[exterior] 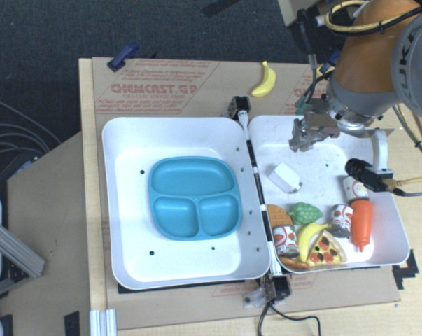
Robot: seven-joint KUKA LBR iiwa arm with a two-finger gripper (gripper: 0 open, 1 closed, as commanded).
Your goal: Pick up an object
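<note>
Your gripper (303, 140) hangs over the far part of the right bin (389, 252); whether it's open or closed, you can't tell; nothing shows in its grasp. Just in front of it lies the white block (285, 177), long axis slanting from far-left to near-right, bare floor all round it; the carrot (362, 223), cans, pizza slice (325, 250) and banana (308, 236) crowd the near edge; the left bin (123, 208) carries a blue tray (194, 197).

Dark carpet floor (162, 19) all around — brown board bench (169, 89) in the middle, grey cables (15, 138) looping at left.
</note>
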